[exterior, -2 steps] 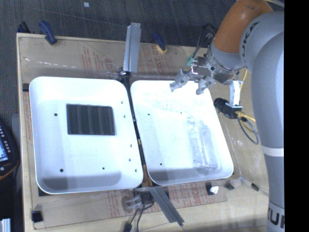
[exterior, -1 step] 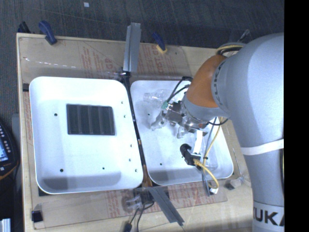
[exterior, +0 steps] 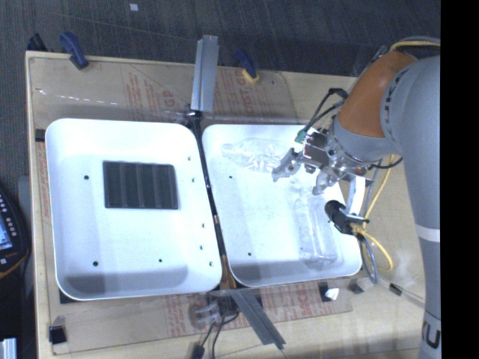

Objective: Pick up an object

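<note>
dark grey carpet floor (exterior: 112,13) up top, pale plywood bench (exterior: 112,81) with blue spring clamps (exterior: 73,49) along its edge

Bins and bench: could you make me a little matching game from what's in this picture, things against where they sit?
Things:
1. dark ridged panel
2. clear plastic bottle
3. blue clamps
4. orange band

Places:
A. bench's far edge
B. left bin
C. arm, above the wrist
D. right bin, far end

Pairs: 1-B, 2-D, 3-A, 4-C
</note>
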Controlling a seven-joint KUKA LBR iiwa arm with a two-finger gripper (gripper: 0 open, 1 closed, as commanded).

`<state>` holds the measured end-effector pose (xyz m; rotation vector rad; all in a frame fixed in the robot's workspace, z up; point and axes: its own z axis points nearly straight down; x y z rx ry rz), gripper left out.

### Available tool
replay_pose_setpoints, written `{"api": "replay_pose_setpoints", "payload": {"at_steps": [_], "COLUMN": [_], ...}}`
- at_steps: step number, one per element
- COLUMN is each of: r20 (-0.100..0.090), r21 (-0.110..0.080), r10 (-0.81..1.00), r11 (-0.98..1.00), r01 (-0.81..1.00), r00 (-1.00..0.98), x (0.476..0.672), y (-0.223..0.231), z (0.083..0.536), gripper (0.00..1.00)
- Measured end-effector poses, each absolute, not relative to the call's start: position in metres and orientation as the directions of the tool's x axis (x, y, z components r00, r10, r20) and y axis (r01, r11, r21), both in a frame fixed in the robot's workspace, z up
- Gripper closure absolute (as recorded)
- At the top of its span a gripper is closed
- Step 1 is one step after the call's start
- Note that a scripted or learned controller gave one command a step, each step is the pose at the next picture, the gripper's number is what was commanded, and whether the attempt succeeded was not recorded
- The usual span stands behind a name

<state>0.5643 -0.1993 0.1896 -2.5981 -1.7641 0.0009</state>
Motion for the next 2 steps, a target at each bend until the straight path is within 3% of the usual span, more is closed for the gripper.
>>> {"api": "replay_pose_setpoints", "payload": {"at_steps": [1,2], "r20": [-0.003,0.000], "r21": [0.002,-0.004], "r10": [0.969,0.999], "r11": [0.248,0.044], "r01": [0.969,0.999], "r00": [-0.248,-0.044], "x": [0.550,0.523], "y": [-0.196,-0.079], "z": [0.248,0.235], "gripper": [0.00,0.00]}}
